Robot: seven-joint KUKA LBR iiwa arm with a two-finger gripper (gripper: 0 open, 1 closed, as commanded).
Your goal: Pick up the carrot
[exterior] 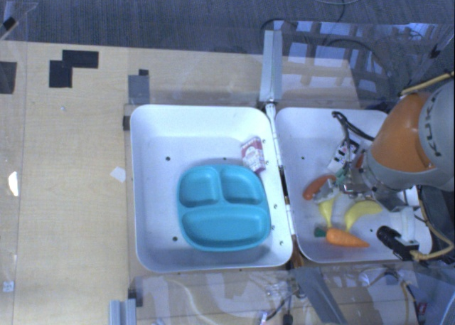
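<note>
The carrot, orange with a small green end at its left, lies flat near the front edge of the right bin. My gripper hangs over the middle of that bin, behind the carrot in the view and apart from it. Nothing shows between the gripper and the carrot except a yellow banana-shaped piece.
A short orange-red piece and a second yellow piece lie left of the gripper. In the left bin sit a blue divided plate and a small red-and-white packet. A metal divider stands behind the bins.
</note>
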